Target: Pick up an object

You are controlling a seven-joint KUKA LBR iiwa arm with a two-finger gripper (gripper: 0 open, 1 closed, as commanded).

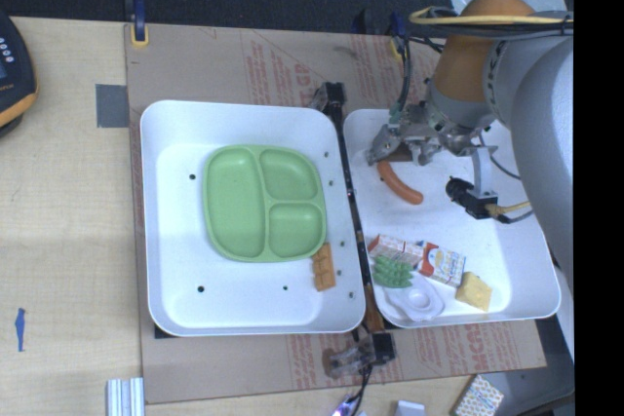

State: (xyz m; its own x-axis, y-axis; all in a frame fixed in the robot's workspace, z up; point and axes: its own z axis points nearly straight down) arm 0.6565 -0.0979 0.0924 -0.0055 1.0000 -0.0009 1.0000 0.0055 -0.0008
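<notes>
My gripper point(400, 154) hangs low over the far left part of the right bin point(526, 253), fingers spread apart. An orange-red sausage-shaped toy point(401, 182) lies just below and in front of the fingertips, on the bin floor, not between them. Further toward the front of the same bin lie a red-and-white packet point(393, 246), a green ridged piece point(392, 271), a colourful small box point(444, 263), a yellow block point(475, 291) and a white cup-like piece point(417, 299).
The left bin point(166, 209) holds a green divided plate point(263, 203) and a small brown waffle-like piece point(323, 268) near its front right. A black cable clip point(468, 195) hangs from the arm over the right bin. A black divider runs between the bins.
</notes>
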